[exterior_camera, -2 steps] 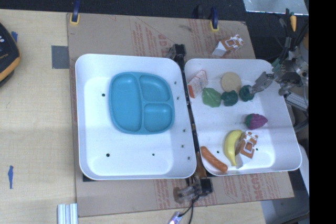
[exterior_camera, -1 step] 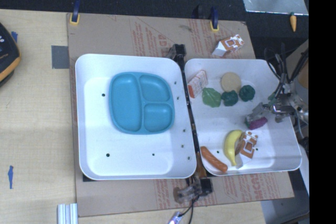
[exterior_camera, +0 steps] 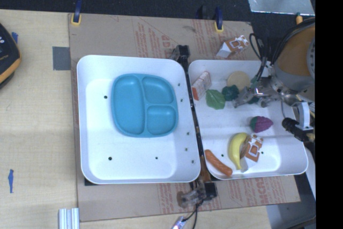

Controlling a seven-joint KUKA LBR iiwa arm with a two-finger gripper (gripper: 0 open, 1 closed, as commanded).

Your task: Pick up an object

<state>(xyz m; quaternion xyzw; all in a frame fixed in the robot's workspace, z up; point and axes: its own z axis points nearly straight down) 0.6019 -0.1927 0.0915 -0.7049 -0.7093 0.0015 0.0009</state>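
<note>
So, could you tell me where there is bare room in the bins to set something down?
Left bin: bare floor rings the blue divided plate, widest along the near edge. Right bin: a bare strip between green leafy toy and banana; crowded around the gripper.

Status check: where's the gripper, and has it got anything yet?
Gripper low in right bin, beside dark green item. Nothing seen held. Purple item, banana nearby.
</note>
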